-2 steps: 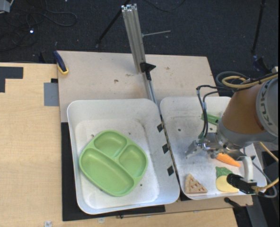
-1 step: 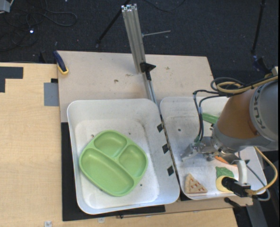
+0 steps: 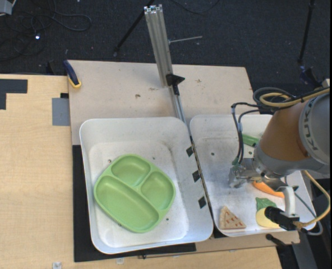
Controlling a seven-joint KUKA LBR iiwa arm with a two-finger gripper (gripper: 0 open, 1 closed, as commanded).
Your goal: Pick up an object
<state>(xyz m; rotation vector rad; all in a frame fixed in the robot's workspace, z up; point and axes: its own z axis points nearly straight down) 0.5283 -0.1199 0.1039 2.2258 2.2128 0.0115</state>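
A divided plate [image 3: 134, 191] is seen lying in the left bin [image 3: 93, 133]. In the right bin [image 3: 211, 133], a sandwich wedge [image 3: 231, 219] is placed near the front, with a carrot [image 3: 268, 188] behind it to the right.

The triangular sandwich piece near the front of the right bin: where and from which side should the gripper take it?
The sandwich piece lies flat on the right bin floor, apex pointing away from the front rim. Probably best taken from straight above, closing across the two slanted sides near its middle. Its left and rear sides look free; a yellow-green toy sits to its right.
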